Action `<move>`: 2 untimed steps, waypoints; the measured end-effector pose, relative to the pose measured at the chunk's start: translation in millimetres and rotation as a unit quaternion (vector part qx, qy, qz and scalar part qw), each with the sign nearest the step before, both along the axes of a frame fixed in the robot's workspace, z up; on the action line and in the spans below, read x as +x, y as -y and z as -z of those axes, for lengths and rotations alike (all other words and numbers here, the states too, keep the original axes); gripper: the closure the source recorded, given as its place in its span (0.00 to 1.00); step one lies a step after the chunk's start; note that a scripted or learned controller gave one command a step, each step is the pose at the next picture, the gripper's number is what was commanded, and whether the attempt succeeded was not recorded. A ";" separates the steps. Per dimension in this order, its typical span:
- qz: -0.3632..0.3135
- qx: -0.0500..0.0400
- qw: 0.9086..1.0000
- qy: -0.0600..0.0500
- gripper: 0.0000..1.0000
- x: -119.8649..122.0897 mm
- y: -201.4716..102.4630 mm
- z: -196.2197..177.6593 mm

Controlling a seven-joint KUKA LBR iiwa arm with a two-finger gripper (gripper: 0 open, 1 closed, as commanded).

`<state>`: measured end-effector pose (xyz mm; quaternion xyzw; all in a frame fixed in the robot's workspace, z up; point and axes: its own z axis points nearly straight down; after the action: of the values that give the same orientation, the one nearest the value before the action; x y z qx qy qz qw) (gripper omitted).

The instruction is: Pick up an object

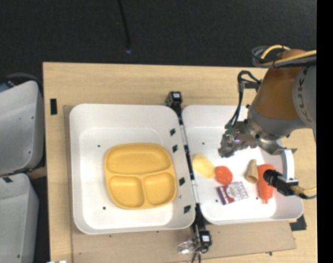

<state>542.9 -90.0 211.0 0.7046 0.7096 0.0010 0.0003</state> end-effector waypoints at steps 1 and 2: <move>0.000 0.000 1.000 0.000 1.00 21.7 -43.5 -13.9; 0.000 0.000 1.000 0.001 1.00 42.3 -89.5 -27.7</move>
<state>585.2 -0.5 238.7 0.7046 0.7096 0.0017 0.0008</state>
